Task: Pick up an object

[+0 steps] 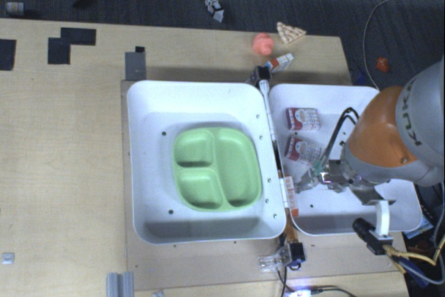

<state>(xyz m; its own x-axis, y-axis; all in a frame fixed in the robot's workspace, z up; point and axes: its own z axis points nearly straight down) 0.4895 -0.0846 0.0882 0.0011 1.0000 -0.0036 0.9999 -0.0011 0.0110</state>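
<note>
The gripper [311,179], its state impossible to tell, hangs in the right bin [327,219] just below the nearer packet [301,148].

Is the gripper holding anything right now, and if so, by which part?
Cannot be told. The gripper is low in the right bin, beside the lower red-and-white packet, but this view does not settle a hold.

Green tray [215,167] in white bin [139,170]; 2 red-white cartons [303,119]; orange-banded arm [379,132].
</note>
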